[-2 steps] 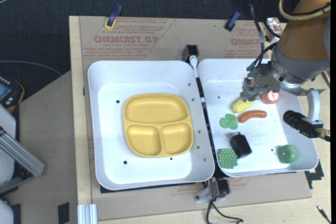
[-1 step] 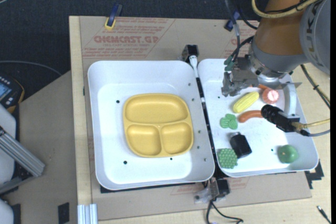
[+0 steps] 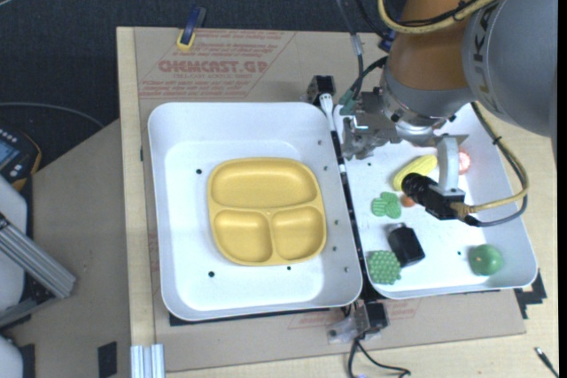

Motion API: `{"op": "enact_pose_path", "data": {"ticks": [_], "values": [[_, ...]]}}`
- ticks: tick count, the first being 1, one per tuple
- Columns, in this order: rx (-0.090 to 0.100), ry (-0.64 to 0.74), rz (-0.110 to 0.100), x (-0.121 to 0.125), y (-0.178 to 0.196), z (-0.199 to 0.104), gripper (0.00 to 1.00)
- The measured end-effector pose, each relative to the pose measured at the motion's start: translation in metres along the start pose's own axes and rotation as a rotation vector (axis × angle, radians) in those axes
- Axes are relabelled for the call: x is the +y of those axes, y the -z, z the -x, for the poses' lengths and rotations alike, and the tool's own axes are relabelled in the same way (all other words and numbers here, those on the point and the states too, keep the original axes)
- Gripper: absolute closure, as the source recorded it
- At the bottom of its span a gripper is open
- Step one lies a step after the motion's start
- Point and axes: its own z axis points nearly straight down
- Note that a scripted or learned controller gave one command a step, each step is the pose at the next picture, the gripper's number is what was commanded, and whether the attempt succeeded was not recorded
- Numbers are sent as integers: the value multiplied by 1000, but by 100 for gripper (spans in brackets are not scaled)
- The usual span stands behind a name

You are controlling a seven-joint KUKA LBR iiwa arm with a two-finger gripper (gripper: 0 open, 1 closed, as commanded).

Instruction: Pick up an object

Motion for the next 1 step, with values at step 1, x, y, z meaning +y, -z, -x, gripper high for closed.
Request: {"op": "enact_pose_path", "data": {"ticks": [1], "values": [[0,-2,-8,5,-25,-45,100]]}}
